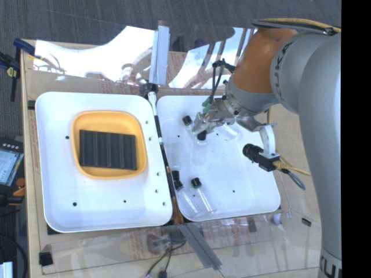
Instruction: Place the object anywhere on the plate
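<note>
The two-finger gripper hangs over the right white bin; whether it grips anything cannot be told. The yellow rounded plate lies to its left.

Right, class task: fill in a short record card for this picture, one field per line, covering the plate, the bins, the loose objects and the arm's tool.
plate: yellow plate with a dark ribbed insert, in the left bin
right bin: right bin, holding the loose items
loose items: small black-capped clear pieces, one near the top, one low, one at the left wall
tool: tool over the right bin's upper part
tool grip: cannot tell
on plate: only the insert
</note>
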You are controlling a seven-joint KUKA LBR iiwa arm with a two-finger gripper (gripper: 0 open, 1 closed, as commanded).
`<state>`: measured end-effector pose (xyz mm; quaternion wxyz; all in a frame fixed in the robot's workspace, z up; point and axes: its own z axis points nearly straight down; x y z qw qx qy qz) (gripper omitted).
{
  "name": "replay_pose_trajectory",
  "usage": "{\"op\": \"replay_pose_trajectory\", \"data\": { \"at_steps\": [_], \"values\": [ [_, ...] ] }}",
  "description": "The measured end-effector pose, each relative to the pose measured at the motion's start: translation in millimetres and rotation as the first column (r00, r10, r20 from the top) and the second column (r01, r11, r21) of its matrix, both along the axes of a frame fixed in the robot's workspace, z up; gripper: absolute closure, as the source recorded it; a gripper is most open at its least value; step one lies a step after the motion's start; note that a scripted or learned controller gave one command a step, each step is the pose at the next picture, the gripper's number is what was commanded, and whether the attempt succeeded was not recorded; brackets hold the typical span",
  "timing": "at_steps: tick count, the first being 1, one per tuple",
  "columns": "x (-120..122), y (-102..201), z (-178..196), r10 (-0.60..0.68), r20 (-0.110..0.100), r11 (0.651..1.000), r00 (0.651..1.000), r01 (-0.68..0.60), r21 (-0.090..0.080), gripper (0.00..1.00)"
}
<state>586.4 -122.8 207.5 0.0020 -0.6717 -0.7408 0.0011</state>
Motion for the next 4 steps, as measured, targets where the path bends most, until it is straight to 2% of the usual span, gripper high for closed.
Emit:
{"op": "replay_pose_trajectory", "data": {
  "at_steps": [1,2,3,4],
  "values": [
    [21,18,-8,0.199,0.004,0.98,0.98,-0.199,-0.001,1.0],
    [21,72,-1,0.278,0.0,0.961,0.961,-0.278,0.001,1.0],
    [23,109,-16,0.439,0.0,0.899,0.899,-0.439,0.001,1.0],
    [23,109,-16,0.438,0.001,0.899,0.899,-0.438,0.001,0.0]
  ]
}}
